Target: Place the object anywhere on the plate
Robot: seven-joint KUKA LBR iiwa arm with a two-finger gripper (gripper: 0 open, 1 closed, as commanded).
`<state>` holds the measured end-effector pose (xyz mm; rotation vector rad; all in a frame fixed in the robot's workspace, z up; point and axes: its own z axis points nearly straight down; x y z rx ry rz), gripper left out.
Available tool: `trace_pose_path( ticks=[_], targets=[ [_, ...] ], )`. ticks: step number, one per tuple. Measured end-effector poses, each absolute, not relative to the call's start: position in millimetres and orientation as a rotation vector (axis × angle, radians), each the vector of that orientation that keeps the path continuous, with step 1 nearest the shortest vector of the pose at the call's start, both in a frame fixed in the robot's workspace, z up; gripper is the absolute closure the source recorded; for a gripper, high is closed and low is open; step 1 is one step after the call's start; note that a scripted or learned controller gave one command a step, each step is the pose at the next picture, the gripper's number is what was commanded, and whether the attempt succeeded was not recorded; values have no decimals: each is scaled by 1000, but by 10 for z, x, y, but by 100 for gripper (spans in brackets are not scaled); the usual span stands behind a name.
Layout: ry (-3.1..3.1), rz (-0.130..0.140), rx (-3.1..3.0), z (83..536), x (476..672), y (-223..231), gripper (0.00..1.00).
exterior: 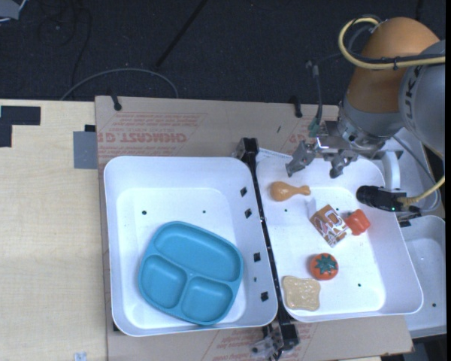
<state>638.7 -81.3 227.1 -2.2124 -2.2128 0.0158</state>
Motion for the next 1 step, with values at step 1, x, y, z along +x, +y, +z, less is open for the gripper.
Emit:
trace_pose_path(
  ticks=[1],
  targets=[
    [-2221, 3, -2218, 2347, 6411, -814, 0]
  ],
)
